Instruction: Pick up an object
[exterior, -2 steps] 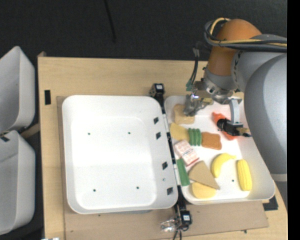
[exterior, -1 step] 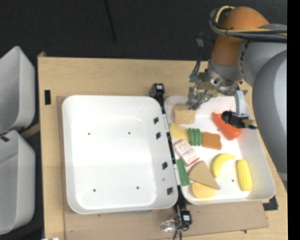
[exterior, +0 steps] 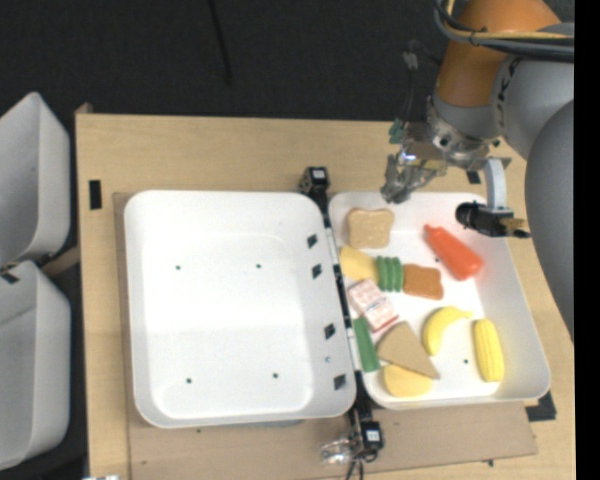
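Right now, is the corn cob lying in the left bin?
No. The corn cob lies in the right bin, near its lower right corner.

Two white bins point(exterior: 225, 308) sit on a tan desk point(exterior: 210, 153). The right bin point(exterior: 510, 298) holds a tan bread slice point(exterior: 369, 228), an orange-red carrot point(exterior: 453, 251), yellow corn point(exterior: 488, 349), a yellow banana point(exterior: 442, 326) and a green ribbed piece point(exterior: 389, 273) (plus a red-and-white packet point(exterior: 373, 304)). The arm point(exterior: 480, 58) is grey with an orange band.
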`<act>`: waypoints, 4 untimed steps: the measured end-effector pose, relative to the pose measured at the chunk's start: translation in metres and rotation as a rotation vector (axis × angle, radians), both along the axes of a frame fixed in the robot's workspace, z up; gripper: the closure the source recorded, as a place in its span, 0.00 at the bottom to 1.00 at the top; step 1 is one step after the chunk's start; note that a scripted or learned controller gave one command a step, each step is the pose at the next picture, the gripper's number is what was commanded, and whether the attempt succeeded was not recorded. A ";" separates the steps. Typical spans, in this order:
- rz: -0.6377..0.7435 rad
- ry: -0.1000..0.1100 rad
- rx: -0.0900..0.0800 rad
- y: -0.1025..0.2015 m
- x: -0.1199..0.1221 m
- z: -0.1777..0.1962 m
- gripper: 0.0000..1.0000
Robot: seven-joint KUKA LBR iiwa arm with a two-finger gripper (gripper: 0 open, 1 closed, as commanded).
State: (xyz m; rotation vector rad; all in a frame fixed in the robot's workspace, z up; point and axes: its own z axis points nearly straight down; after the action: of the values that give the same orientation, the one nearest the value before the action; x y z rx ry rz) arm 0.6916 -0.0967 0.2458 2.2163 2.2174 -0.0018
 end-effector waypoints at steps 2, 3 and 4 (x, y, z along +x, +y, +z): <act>0.003 -0.014 0.000 -0.062 -0.002 0.269 1.00; 0.002 -0.001 0.002 -0.039 -0.002 0.292 1.00; 0.003 0.001 0.003 -0.040 -0.002 0.291 0.00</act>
State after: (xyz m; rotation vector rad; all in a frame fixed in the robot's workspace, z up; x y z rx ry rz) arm 0.6895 -0.1363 0.5370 2.2154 2.2222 -0.0003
